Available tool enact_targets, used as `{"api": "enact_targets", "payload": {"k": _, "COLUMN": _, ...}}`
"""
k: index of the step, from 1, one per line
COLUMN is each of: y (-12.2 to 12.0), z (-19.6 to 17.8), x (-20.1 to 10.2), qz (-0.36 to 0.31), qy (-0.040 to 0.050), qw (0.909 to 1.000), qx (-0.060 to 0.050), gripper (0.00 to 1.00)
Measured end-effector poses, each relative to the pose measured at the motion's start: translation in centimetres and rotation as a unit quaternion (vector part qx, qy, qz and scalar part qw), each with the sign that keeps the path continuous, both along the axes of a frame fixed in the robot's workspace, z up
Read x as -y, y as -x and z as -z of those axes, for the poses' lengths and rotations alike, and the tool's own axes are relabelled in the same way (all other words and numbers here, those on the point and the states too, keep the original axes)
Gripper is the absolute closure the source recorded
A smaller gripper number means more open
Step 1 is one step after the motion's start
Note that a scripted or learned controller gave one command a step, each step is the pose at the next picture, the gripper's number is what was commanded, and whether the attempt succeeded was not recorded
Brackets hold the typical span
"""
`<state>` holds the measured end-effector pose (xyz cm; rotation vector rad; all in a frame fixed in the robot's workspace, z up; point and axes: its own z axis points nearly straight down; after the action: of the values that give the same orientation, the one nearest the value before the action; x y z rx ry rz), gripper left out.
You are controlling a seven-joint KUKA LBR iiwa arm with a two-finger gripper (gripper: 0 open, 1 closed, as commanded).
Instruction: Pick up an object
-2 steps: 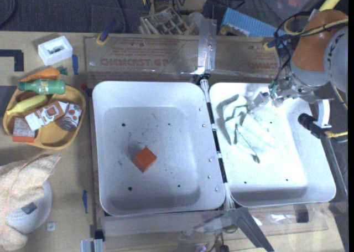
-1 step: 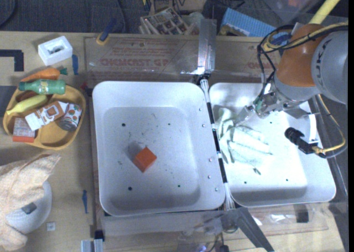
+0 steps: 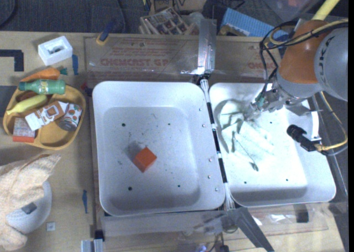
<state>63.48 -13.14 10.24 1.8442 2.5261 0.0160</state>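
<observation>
tabletop (image 3: pixel 44 201): wooden, cluttered | left bin (image 3: pixel 110 101): orange block (image 3: pixel 145 159) | right bin (image 3: pixel 310 184): gripper (image 3: pixel 251 111) low | fingers: state cannot be told | yellow bowl (image 3: pixel 55 140) far left

Robotics lab or workshop. Evidence: wooden bench (image 3: pixel 66 206) carrying two shallow white bins (image 3: pixel 105 134) side by side; grey industrial arm (image 3: pixel 332 62) with orange band, trailing loose cables (image 3: pixel 326 147); yellow bowl (image 3: pixel 50 141) heaped with toy test objects; wooden crates (image 3: pixel 166 21) and clutter on dark carpet (image 3: pixel 55 1) behind.
</observation>
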Motion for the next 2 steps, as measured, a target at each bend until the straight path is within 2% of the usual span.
{"api": "enact_targets", "payload": {"k": 1, "y": 0.0, "z": 0.0, "x": 0.0, "qz": 0.0, "qy": 0.0002, "qw": 1.0, "qx": 0.0, "gripper": 0.0}}
{"api": "enact_targets", "payload": {"k": 2, "y": 4.4, "z": 1.1, "x": -1.9, "qz": -0.055, "qy": 0.0019, "qw": 0.9985, "qx": -0.002, "gripper": 0.0}}
